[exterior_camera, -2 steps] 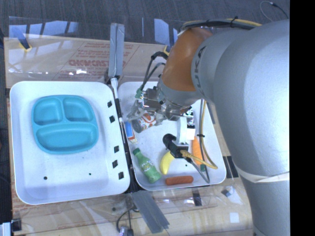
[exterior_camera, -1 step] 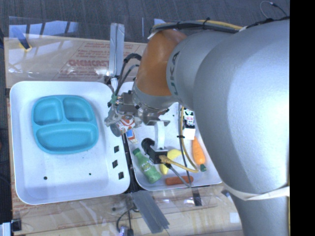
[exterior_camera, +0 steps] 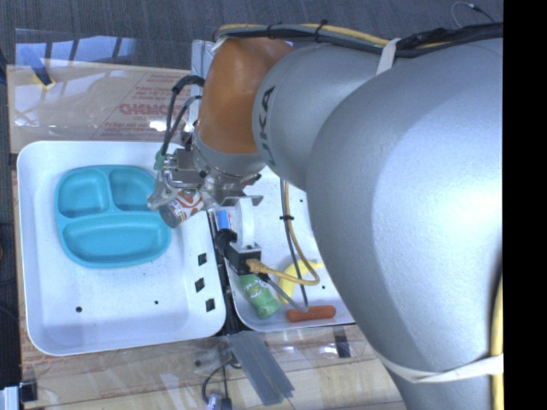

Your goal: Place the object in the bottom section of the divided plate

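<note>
Hovering at the right rim of the blue divided plate (exterior_camera: 111,216), the gripper (exterior_camera: 175,202) was seen with a small red-and-white object (exterior_camera: 181,205) at its tip; whether it was actually clamped could not be told. A short shift left over the wide bottom section was judged necessary, followed by a low release.
</note>
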Action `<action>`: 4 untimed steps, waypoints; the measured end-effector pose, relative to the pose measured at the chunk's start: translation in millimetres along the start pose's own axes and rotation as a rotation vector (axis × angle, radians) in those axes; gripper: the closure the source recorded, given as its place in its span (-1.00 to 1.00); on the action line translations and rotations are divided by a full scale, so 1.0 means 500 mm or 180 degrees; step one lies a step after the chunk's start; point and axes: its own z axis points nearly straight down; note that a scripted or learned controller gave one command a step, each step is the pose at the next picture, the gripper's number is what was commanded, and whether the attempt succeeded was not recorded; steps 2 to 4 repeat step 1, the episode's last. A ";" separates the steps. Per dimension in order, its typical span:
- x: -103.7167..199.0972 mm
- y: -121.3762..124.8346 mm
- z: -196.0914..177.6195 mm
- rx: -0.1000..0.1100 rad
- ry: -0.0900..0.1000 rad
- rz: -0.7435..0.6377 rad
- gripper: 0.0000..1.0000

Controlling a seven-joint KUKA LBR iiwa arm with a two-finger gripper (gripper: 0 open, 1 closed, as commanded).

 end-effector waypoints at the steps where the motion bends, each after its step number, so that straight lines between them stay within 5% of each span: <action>1: 0.000 0.000 0.000 0.0000 0.0000 0.0000 -1.00; 4: 0.000 0.000 0.000 0.0000 0.0000 0.0000 -1.00</action>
